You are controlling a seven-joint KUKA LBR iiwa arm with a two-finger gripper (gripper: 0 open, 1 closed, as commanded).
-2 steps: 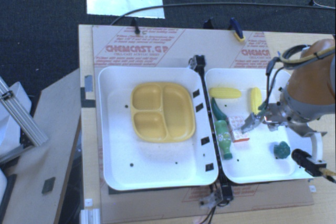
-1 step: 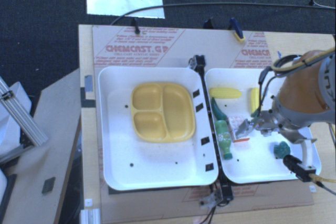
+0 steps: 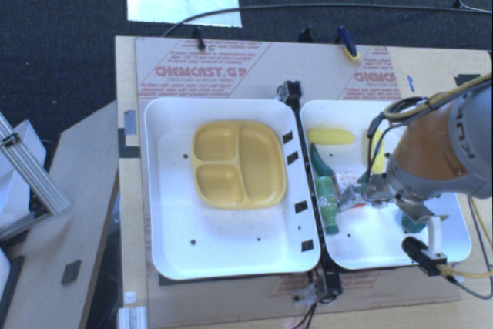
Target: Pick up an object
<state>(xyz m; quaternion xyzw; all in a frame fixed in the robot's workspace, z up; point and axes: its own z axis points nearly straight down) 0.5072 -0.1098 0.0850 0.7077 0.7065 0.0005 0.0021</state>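
Observation:
The right bin (image 3: 362, 246) holds a yellow banana-shaped object (image 3: 331, 136) near its far left corner. A green bottle (image 3: 327, 203) lies along the bin's left wall, and a dark green piece (image 3: 318, 159) lies just beyond it. My gripper (image 3: 354, 195) hangs low over the right bin, just right of the green bottle and close to it. The grey arm with its orange band (image 3: 427, 150) covers the middle and right of that bin. A teal object (image 3: 412, 223) peeks out from under the wrist.
The left bin (image 3: 173, 243) bears a yellow divided plate (image 3: 237, 164) at its middle. A black clipped divider (image 3: 304, 173) joins the two bins. A yellow cable (image 3: 377, 146) loops beside the arm. A blue clamp (image 3: 347, 42) sits at the bench's far edge.

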